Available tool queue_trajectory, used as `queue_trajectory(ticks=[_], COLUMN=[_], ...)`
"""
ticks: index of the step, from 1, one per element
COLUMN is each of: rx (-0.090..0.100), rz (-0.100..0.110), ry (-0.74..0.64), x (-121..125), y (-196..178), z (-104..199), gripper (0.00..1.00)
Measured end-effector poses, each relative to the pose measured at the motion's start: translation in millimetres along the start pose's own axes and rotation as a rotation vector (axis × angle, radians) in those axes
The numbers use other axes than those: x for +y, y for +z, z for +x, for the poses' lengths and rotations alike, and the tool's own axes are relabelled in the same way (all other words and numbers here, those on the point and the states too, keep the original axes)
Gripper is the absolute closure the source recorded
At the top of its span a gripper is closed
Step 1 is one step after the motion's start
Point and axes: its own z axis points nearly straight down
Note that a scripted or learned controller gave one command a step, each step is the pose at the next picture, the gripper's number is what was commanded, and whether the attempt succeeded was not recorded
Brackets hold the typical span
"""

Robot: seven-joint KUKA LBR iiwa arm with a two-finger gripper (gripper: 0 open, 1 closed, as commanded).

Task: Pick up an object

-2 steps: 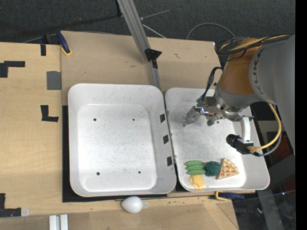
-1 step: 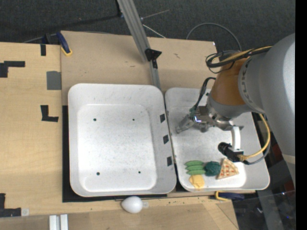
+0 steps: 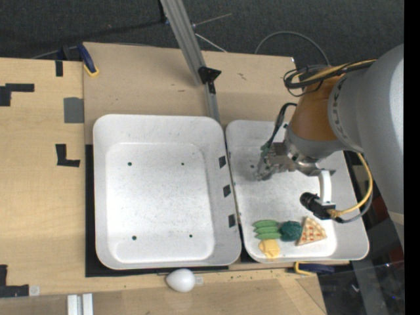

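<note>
Four small toys (image 3: 289, 232) near the right bin's (image 3: 348, 245) front edge, apart from the tool (image 3: 264, 170), grip state unclear.

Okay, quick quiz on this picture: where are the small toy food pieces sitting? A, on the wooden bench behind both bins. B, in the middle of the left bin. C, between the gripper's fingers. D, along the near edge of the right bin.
D: the green piece, dark green piece, yellow piece and pizza slice cluster at the near edge of the right bin, nearer the camera than the gripper.
</note>
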Motion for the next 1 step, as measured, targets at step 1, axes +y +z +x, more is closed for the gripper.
queue_trajectory(ticks=[1], rx=[-0.001], rz=[-0.006], ry=[0.003], x=[-5.3], y=[-44.7], z=[-3.1], gripper=[1.0])
